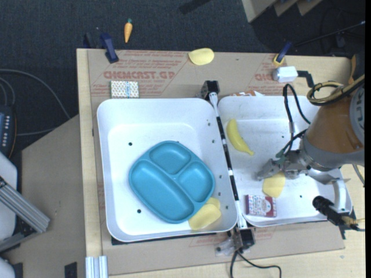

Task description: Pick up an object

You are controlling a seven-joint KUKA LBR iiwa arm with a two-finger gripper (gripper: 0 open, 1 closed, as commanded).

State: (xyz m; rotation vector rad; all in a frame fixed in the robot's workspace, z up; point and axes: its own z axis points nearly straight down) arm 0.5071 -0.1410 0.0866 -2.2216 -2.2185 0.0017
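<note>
1. Here the nearest thing in the right bin point(301, 213) is a small red-and-white packet point(259, 205), lying flat by the front wall. If the arm drops a little off its line it may press on the packet or push it against the wall.

2. Just behind it lies a yellow lump point(273, 185), the likely target. The claw point(282, 168) sits right over its far edge, touching or nearly so. I cannot tell whether the claw is open or closed, nor whether the lump is between its tips, since the grey wrist hides them.

3. The lump looks rounded and smooth, so I judge it could squirt sideways or roll out as the claw lifts. A grip on the edge alone would probably fail.

4. A black cable point(293, 117) hangs from the bench's far side down to the wrist; it could snag or drag as the arm rises.

5. Further back in the same bin a banana point(237, 138) lies well apart from the claw, out of the way.

6. In the left bin point(116, 126) a blue tray point(171, 180) lies with a yellow piece point(204, 216) touching its near corner; neither hinders the lift.

7. Farthest off, on the bench point(151, 71), sit another yellow piece point(201, 56) and a small patterned packet point(124, 88).
</note>
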